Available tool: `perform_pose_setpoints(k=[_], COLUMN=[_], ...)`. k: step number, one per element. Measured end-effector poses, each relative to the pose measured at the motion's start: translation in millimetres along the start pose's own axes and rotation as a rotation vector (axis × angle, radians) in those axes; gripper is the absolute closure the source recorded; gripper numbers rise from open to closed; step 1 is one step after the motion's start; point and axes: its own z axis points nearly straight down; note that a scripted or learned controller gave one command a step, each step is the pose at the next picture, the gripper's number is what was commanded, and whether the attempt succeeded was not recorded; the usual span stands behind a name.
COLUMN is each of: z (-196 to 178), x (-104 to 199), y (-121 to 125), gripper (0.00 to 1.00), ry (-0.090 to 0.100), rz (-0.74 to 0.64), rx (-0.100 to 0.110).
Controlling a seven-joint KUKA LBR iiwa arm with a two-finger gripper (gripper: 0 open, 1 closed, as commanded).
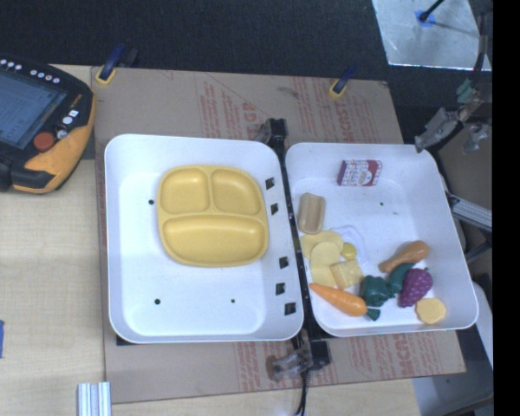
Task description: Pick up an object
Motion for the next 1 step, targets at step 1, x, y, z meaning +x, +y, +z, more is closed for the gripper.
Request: perform_pose_setpoints(k=[1], z=[104.9], x=[35.0], y=[-71.0], gripper=[0.00], ry=[0.006], rz=[0.002], rx=[0.015])
